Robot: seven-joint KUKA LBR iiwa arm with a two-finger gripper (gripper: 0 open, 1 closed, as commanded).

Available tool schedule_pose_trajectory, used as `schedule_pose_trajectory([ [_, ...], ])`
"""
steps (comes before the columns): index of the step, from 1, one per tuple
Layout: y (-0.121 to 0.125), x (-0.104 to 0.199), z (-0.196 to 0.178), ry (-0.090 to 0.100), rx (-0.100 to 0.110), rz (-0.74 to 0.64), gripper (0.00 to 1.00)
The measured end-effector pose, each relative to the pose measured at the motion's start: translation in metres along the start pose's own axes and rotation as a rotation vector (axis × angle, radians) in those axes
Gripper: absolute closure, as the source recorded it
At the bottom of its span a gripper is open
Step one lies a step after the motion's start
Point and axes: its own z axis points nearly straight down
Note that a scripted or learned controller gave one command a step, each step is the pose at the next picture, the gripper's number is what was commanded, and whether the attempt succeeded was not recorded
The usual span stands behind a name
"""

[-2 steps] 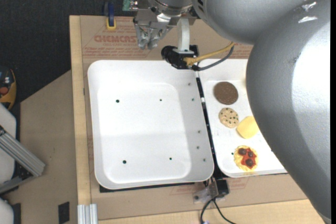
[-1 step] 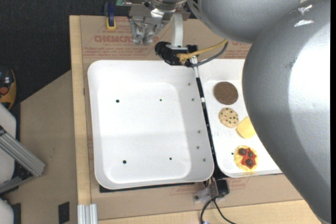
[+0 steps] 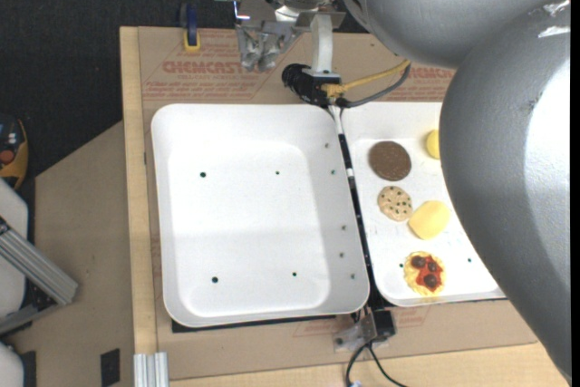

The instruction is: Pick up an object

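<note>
My gripper [image 3: 259, 57] hangs high beyond the far rim of the left bin [image 3: 237, 222], over the brown board, with nothing visibly in it. In the right bin [image 3: 453, 293] lie a dark brown round cookie [image 3: 391, 160], a pale chocolate-chip cookie [image 3: 395, 202], a yellow lemon-like piece [image 3: 430, 218] and a small tart with red topping [image 3: 424, 273]. Another yellow piece [image 3: 433, 143] sits at the far side, partly hidden by the arm. All of them lie well to the right of the gripper and nearer the front.
The big grey arm [image 3: 507, 104] covers the right part of the right bin. A blue and yellow clamp [image 3: 190, 27] sits at the board's far left edge. An aluminium rail [image 3: 36, 263] lies off the bench to the left.
</note>
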Motion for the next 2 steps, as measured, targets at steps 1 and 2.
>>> schedule_pose_trajectory([
  [1,0.0,0.028,-0.141,0.006,-0.014,-0.005,1.0],
  [2,-0.002,0.026,-0.016,-0.005,0.018,-0.001,1.0],
])
